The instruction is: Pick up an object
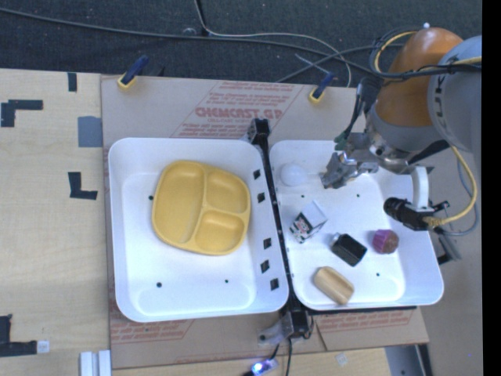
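The right bin (391, 292) holds a white round object (294, 174) at its back left, a small white and grey block (308, 220), a black block (348, 249), a purple lump (384, 241) and a tan bread-like piece (334, 284). My gripper (335, 175) hangs over the back of the right bin, just right of the white round object, fingers pointing down and left. Nothing shows between its fingers. The grey arm with its orange band (411, 77) comes in from the upper right.
The left bin (133, 288) carries a yellow divided plate (201, 207). A black divider with clips (270, 225) runs between the bins. Cables (258, 41) trail across the dark floor behind the bench. A black fitting (403, 212) sticks out near the right bin's right side.
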Controlling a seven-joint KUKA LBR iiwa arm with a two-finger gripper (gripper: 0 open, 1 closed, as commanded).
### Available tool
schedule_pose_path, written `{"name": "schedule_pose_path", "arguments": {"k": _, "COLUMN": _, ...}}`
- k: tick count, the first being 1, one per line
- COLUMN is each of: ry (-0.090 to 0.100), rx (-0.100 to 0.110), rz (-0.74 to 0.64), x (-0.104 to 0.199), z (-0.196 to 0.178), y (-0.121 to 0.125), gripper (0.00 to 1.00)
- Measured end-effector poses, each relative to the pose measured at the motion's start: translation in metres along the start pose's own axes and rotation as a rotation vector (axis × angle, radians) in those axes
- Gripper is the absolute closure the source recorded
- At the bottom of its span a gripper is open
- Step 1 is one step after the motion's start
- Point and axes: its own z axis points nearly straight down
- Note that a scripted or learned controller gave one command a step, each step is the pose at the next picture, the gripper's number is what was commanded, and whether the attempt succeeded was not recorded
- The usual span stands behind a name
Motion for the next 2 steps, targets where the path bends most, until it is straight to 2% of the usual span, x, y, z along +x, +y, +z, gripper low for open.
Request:
{"name": "schedule_pose_path", "arguments": {"k": 1, "ry": 0.0, "rx": 0.0, "rz": 0.0, "x": 0.0, "z": -0.042, "y": 0.001, "gripper": 1.0}}
{"name": "schedule_pose_path", "arguments": {"k": 2, "ry": 0.001, "rx": 0.003, "rz": -0.005, "x": 0.056, "z": -0.04, "y": 0.005, "gripper": 1.0}}
